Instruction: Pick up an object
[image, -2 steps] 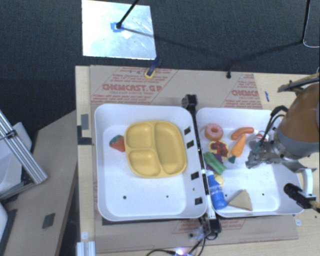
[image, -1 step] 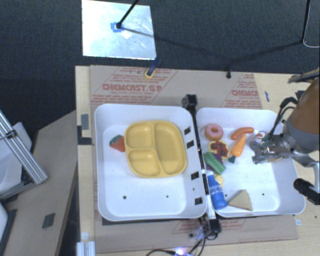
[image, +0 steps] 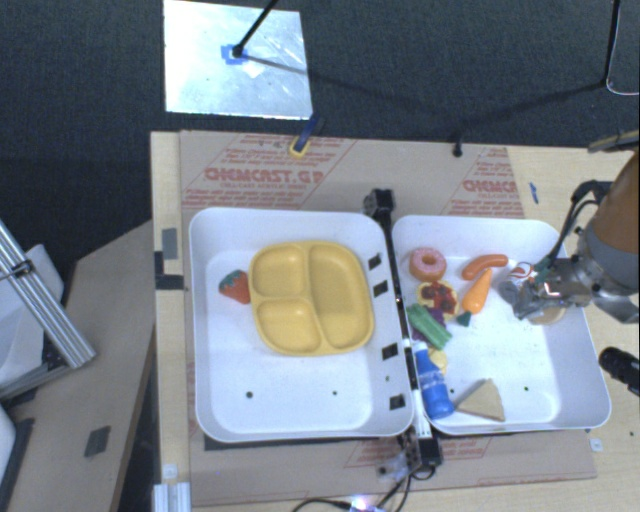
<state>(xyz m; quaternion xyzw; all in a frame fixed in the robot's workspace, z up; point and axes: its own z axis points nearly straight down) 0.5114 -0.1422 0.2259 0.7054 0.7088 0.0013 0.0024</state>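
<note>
A: We're looking down from the camera view, and our landmark is the yellow divided plate (image: 308, 298) sitting in the left bin (image: 215, 395). Just left of the plate, touching its rim, we see a strawberry toy (image: 235, 286).

B: To the right of the plate, across the bin walls, we've got the right bin (image: 570, 400) and its clutter. Nearest the plate there: a pink donut (image: 428, 264), a dark red-and-yellow piece (image: 437, 296) below it, a green piece (image: 429, 326), and a blue bottle (image: 433, 381) along the wall.

A: Farther right of the plate we spot a sausage (image: 485, 265), a carrot (image: 477, 290) and a tan wedge (image: 482, 401).

B: And the gripper (image: 528, 297) sits at the right bin's far side, well away from the plate, beside the carrot's right. There's something pale under it, but we can't tell whether its fingers are spread or closed, nor whether it grips anything.
</note>
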